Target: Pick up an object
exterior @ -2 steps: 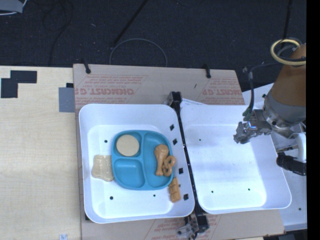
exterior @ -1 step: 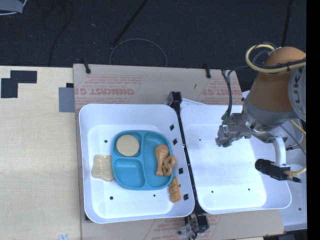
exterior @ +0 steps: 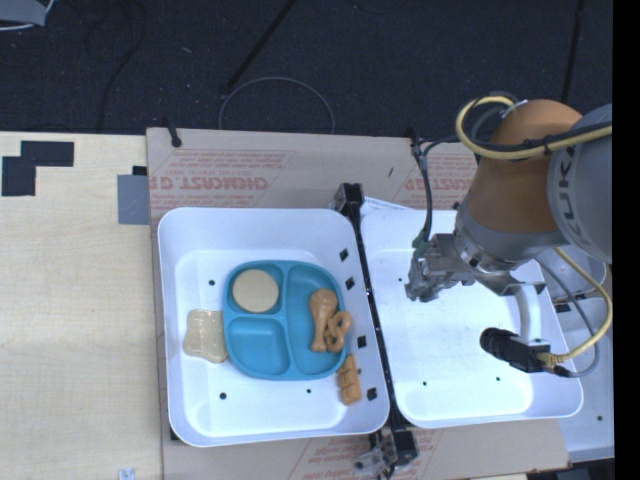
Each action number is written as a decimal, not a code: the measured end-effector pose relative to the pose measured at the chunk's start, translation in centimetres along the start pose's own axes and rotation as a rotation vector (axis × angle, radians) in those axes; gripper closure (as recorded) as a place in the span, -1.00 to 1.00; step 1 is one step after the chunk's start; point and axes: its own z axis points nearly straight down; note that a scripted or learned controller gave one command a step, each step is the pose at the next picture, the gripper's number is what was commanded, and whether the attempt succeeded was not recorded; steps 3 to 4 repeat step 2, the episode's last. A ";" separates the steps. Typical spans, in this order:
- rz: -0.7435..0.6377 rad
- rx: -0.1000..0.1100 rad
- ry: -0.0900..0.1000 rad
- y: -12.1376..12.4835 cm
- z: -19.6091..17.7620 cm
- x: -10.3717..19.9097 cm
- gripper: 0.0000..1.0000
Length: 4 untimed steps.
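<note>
The bench (exterior: 70, 298) carries a sheet of printed cardboard (exterior: 250, 168), and on it two shallow white bins sit side by side, touching along a black clamp rail.

The left bin (exterior: 190, 238) holds a blue divided tray (exterior: 262, 353) lying near its middle. A round pale disc (exterior: 254, 290) sits in the tray's upper-left compartment, a tan pretzel-like piece (exterior: 328, 320) lies in the right compartment, and the lower-left compartment is bare blue. A pale bread-like slab (exterior: 205, 335) rests on the bin floor touching the tray's left edge. A small brown ridged piece (exterior: 349, 379) lies on the floor just off the tray's lower right corner, close to the bin's right wall.

The right bin (exterior: 470, 398) shows a white floor; the arm (exterior: 525, 178) hangs over its upper right part, with yellow hose looped around it. The gripper (exterior: 428, 276) sits above the floor near the bin's upper left; whether its fingers are spread or closed cannot be told, and nothing is seen held.

Beyond the bench's far edge lies dark carpet (exterior: 300, 48) with cables.
</note>
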 end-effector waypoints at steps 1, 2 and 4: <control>-0.002 -0.002 0.000 -0.7 -0.9 5.1 1.00; -0.001 0.002 -0.001 -0.5 0.5 10.4 1.00; -0.001 0.002 -0.001 -0.5 0.5 10.4 1.00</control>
